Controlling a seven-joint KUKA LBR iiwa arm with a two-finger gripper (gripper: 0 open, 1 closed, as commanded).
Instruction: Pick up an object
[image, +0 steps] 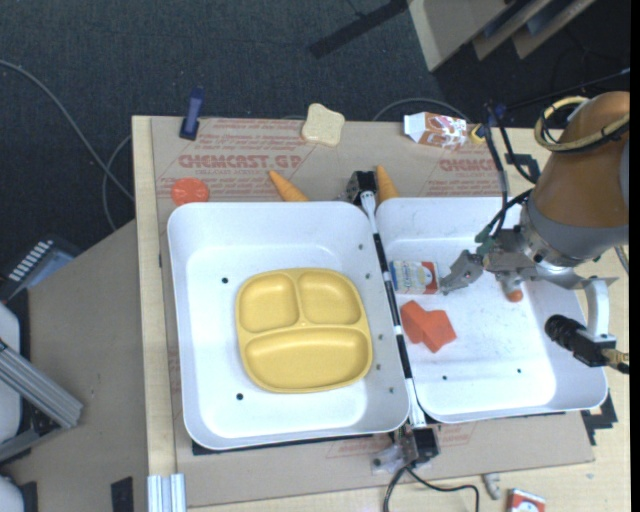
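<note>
In the right bin (560, 395) an orange-red block (428, 326) lies near the left wall. A small white packet with a red end (413, 276) rests just above it. My gripper (462, 272) hangs over the bin's upper middle, close to the right of the packet and above and right of the block. A small orange piece (514, 294) lies under the wrist, partly hidden by it. Nothing shows in the gripper's grasp.
The left bin (200, 300) holds a yellow divided plate (302, 329). On the bench behind the bins lie a tan bread-shaped piece (323, 124), two orange carrot shapes (287, 187), an orange disc (187, 190), a blue item (191, 113) and a printed carton (436, 128).
</note>
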